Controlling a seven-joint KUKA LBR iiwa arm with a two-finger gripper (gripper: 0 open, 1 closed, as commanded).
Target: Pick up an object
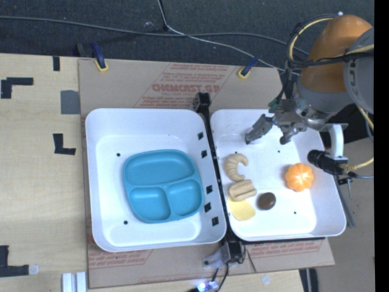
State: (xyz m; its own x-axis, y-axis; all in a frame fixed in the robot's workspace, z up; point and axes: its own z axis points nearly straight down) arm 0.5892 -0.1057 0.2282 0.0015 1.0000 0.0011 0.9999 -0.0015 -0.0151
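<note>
Above the right bin (325,227), the gripper (268,133) hangs spread wide, holding nothing, near the croissant (236,165)

Even, bright overhead light falls on the two white bins (97,163), which read nearly blown out around the blue tray (163,185). Shadows are soft and short (the tray's falls just below its lower rim). The dark floor above the bins is dim and grainy. The picture is mildly soft throughout, with no visible motion blur.
</note>
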